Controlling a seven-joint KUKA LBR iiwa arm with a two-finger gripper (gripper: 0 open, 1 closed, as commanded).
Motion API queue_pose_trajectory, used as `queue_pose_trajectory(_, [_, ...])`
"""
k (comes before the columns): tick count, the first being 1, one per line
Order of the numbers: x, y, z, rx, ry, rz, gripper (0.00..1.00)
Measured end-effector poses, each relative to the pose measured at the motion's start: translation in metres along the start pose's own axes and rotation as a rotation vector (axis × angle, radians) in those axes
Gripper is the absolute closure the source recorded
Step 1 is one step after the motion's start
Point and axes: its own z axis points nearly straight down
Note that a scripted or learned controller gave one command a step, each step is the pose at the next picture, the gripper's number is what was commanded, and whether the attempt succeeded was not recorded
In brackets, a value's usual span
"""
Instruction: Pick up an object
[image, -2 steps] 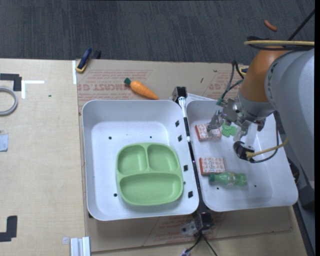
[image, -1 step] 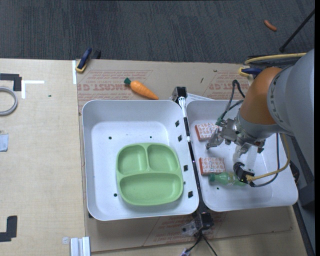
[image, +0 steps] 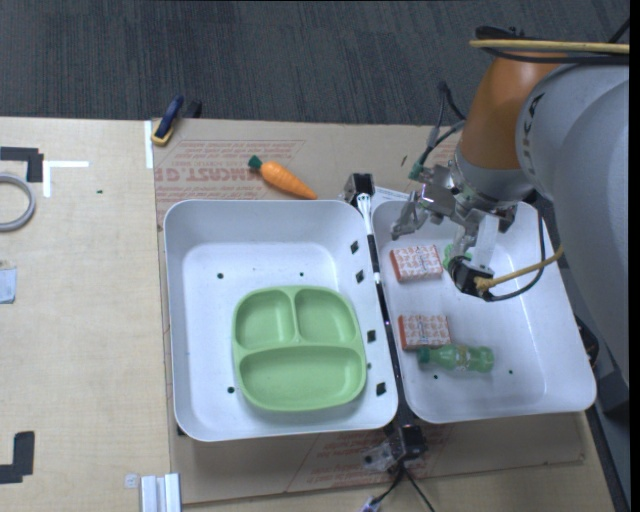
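Note:
In the right bin (image: 530, 330) lie two orange-and-white checkered packets, one at the upper left (image: 416, 262) and one lower down (image: 424, 329). A small green bottle (image: 457, 358) lies on its side just below the lower packet. My gripper (image: 437, 232) hangs over the bin's top left part, just above the upper packet. Its fingers stand apart, one grey finger (image: 405, 218) at the left and a pale one at the right. Nothing is between them, so the gripper is open.
The left bin (image: 200, 260) holds a green divided plate (image: 298, 348). A toy carrot (image: 284, 178) lies on the cardboard behind the bins. A blue-and-yellow tool (image: 168, 118) and a tape roll (image: 12, 200) sit on the bench at the left. A yellow-tipped cable (image: 510, 275) loops from the wrist.

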Motion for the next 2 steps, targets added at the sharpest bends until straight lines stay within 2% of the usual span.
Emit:
queue_pose_trajectory(1, [-0.02,-0.045,0.0,0.0,0.0,-0.242,0.0])
queue_pose_trajectory(2, [-0.112,-0.109,0.098,0.0,0.001,-0.385,0.0])
